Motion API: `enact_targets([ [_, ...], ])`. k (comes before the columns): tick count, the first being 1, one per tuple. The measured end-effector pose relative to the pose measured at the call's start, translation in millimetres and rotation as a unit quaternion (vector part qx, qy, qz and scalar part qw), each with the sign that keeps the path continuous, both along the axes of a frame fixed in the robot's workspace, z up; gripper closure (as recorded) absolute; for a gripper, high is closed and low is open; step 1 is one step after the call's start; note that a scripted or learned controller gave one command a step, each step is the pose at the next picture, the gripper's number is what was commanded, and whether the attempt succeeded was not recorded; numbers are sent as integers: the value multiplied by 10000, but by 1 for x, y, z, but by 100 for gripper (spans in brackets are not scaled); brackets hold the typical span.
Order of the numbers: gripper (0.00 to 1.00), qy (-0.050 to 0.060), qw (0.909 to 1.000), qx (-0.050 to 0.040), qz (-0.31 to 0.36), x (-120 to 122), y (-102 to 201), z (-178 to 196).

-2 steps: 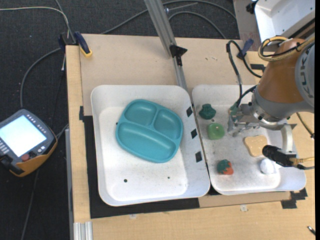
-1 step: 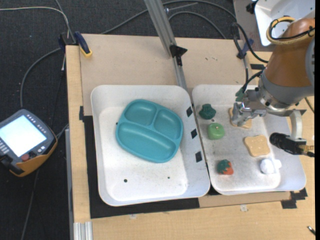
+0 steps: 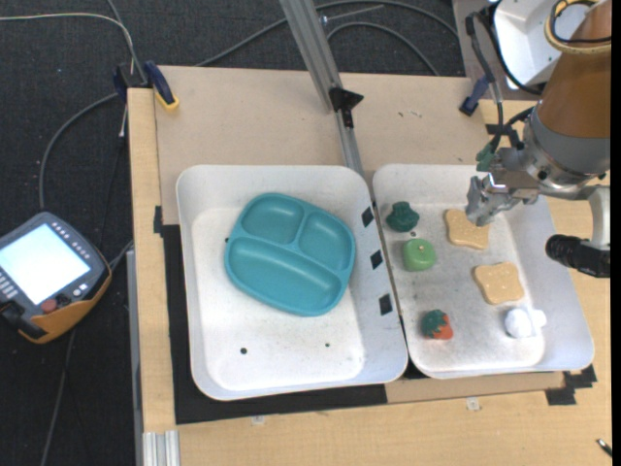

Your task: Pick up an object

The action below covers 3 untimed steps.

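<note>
My gripper [image 3: 480,209] hangs over the far part of the right bin [image 3: 558,352], its tips just above a tan cracker-like piece [image 3: 466,231]. Nothing shows between the fingers. Other pieces lie in the same bin: a dark green piece [image 3: 402,217], a light green apple [image 3: 419,254], a second tan piece [image 3: 499,282], a red strawberry with a green top [image 3: 437,324] and a small white object [image 3: 519,323].
The left bin [image 3: 209,357] holds a teal divided plate [image 3: 289,252]. A metal pole [image 3: 315,42] slants down to the gap between the bins. A handheld screen device [image 3: 44,275] lies on the floor at left. Cables run across the dark floor.
</note>
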<state>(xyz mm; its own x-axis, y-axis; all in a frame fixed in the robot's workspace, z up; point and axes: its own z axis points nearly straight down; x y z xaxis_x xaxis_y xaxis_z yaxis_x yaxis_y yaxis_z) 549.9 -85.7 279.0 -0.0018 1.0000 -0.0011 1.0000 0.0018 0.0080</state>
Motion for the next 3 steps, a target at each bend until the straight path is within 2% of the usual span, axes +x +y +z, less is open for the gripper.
enact_targets([
  [1,100,50,10000,14,17,13,51,-18],
  [3,100,33,10000,9,17,45,148,-49],
])
